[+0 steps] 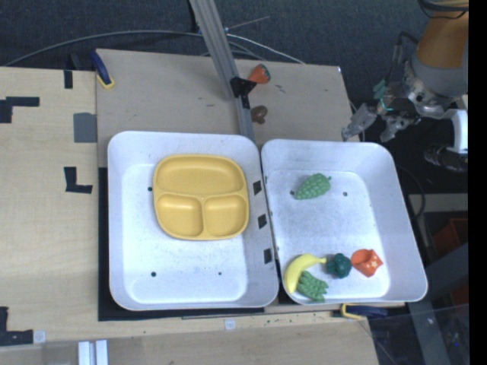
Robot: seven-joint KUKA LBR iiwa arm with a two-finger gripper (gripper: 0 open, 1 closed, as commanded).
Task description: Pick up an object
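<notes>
Camera view: arm is reaching in from the right, sitting high near the top right corner, orange band showing above the wrist. Claw is hanging just outside the back right corner of the right bin, over the dark area off the surface edge. Its two fingers are standing apart, nothing between them, so it's gripping nothing.

Right bin is carrying the candidate objects. Green grape bunch is lying alone toward the back of that bin, roughly mid-width, well apart from the rest. Remaining items are clustering at the front edge: yellow banana is curving near the front left corner, a light green leafy piece is touching it at the front, a dark green broccoli-like piece is sitting just beside the banana's tip, and an orange-red pepper-like piece is sitting just right of that.

Left bin is carrying a yellow three-compartment tray toward its back half, compartments looking bare.

Surface behind the bins is carrying a grey metal bar slanting up to the top edge.
</notes>
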